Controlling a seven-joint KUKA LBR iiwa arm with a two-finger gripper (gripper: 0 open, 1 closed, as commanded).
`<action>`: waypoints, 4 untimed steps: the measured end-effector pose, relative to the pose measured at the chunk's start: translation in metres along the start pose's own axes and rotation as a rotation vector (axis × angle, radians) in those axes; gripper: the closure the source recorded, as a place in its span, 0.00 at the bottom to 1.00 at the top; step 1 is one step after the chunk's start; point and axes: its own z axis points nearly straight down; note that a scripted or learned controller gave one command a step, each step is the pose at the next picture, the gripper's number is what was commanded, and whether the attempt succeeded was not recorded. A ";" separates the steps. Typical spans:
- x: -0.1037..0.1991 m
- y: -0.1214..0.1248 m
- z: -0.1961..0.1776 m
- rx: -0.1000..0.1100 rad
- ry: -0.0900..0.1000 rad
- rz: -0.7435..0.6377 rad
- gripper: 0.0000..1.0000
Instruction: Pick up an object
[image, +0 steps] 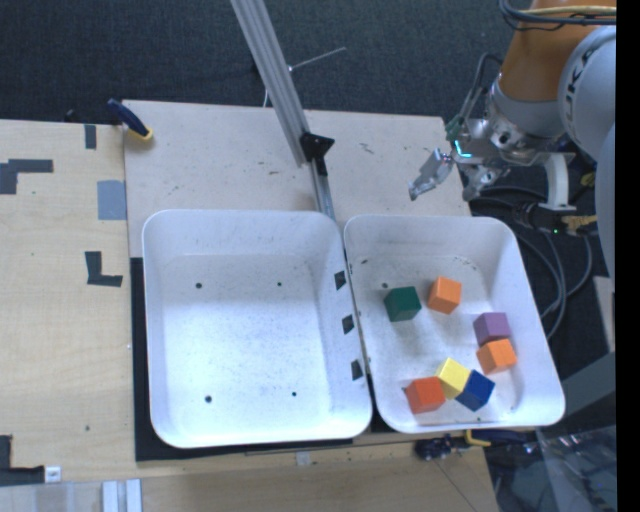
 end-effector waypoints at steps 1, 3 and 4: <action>0.000 0.001 -0.004 -0.005 -0.003 -0.001 0.00; 0.012 -0.002 0.122 0.001 -0.001 -0.001 0.00; 0.012 -0.004 0.176 0.004 -0.002 0.000 0.00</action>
